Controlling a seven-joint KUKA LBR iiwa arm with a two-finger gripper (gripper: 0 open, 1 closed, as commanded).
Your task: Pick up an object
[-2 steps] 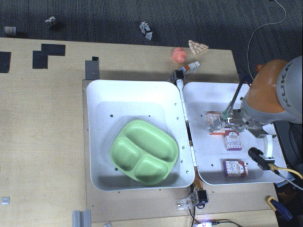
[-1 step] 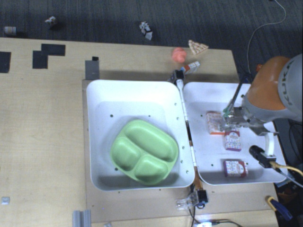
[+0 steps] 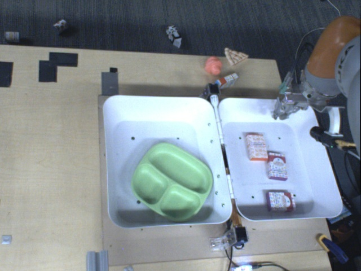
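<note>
Over the right bin's far right corner, the gripper (image 3: 284, 110) hangs small and blurred; whether it is parted or closed, I cannot tell.

Three small packets lie in the right bin (image 3: 316, 210): an orange-and-white one (image 3: 256, 146) mid-bin, two dark red ones (image 3: 277, 166) (image 3: 280, 201) toward the near edge, labels unreadable. A green divided plate (image 3: 172, 180) tilts in the left bin (image 3: 121, 151).
</note>
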